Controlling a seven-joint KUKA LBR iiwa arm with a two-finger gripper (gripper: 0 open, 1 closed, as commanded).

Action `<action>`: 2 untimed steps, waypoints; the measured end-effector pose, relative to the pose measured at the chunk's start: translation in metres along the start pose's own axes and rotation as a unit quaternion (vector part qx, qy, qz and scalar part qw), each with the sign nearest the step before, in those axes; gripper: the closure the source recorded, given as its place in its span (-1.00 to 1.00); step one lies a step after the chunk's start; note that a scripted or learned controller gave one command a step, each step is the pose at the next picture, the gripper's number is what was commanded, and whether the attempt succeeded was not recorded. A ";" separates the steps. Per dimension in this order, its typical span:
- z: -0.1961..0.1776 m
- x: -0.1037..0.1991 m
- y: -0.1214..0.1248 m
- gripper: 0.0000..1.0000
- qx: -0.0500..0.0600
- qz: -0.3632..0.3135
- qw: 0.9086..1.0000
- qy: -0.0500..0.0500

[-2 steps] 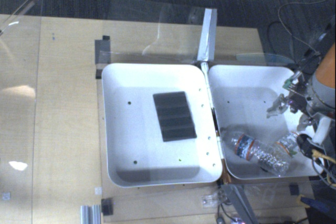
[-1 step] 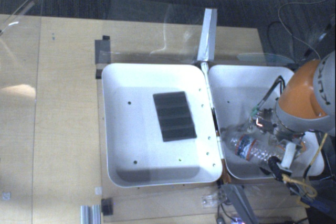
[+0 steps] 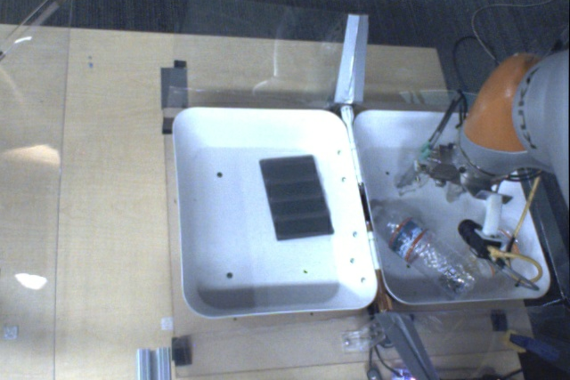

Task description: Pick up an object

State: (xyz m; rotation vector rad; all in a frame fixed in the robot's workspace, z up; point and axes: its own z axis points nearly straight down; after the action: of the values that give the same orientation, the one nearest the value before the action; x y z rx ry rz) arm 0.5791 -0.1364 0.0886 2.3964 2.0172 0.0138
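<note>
Gripper (image 3: 426, 166) low over right bin (image 3: 383, 133), near its back; finger state impossible to tell. Crumpled clear plastic bottle (image 3: 426, 252) with blue label lying in same bin, near front, apart from gripper. Dark ribbed rectangular pad (image 3: 297, 197) flat in left bin (image 3: 200, 191).

The arm (image 3: 525, 116) comes in from the right of the camera view, its grey body bulky at the frame's edge and its orange band (image 3: 499, 107) curving over the wrist. Below the band the wrist tapers to a grey collar and angles down and to the left. The hand (image 3: 426, 170) sits at the end of it, low over the right side of the bench, its metal parts small and blurred.
</note>
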 end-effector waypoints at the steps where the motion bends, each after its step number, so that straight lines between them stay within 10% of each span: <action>1: -0.041 -0.040 0.034 -1.00 0.003 -0.025 1.000 0.000; 2: -0.002 -0.033 -0.073 -1.00 0.000 -0.069 0.998 0.000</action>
State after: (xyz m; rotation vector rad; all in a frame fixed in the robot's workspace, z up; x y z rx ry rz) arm 0.5018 -0.1565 0.0894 2.2510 2.1778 0.0125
